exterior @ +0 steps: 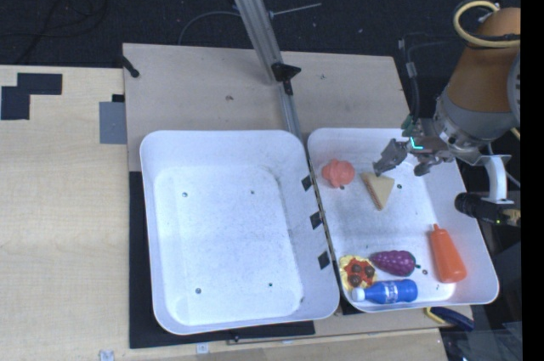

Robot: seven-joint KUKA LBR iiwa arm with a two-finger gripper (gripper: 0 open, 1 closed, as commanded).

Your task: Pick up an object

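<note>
My gripper [407, 161] hangs over the back of the right bin [476, 287], its two fingers spread open with nothing between them. Just below and left of it a pale yellow wedge [380, 190] lies on the bin floor, close to the left fingertip. A pink-red rounded object [338, 173] sits further left, near the bin's left wall. Toward the front lie an orange bottle [446, 255], a purple grape bunch [393, 262], a blue bottle [389, 292] and a yellow-and-red toy [357, 271].
The left bin [161, 181] stands beside the right one, joined by black clips [315, 219] along the shared wall. A slanted metal rail [259, 24] rises behind the bins. The arm comes in from the upper right.
</note>
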